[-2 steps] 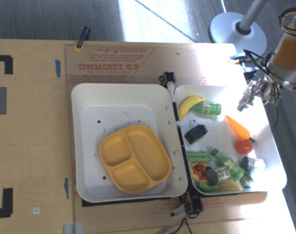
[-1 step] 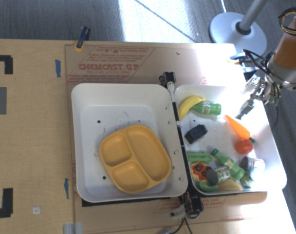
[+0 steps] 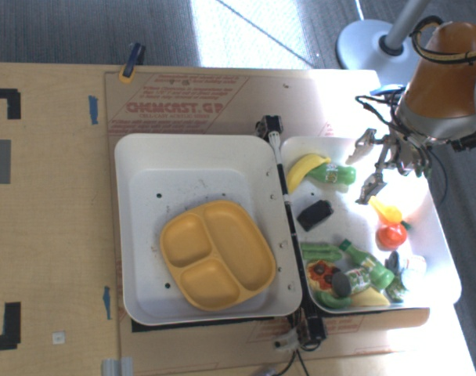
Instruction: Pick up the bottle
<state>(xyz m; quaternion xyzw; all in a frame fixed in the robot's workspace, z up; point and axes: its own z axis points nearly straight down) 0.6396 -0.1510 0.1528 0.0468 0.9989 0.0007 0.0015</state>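
Hovering over the upper part of the right bin, jaws spread open and holding nothing. Bottle lying flat near the bin's lower edge, among green clutter beside a tomato-like toy. Long axis running diagonally, cap toward upper left. Target sits below the jaws in view, toward the near rim, well apart. Likely needs wrist rotation across that axis.

We've got the gripper hanging over the right bin's far edge, fingers spread, nothing between them. A green bottle lies at that bin's far left corner touching a banana; another bottle sits along the near edge. Left bin carries a yellow divided plate.
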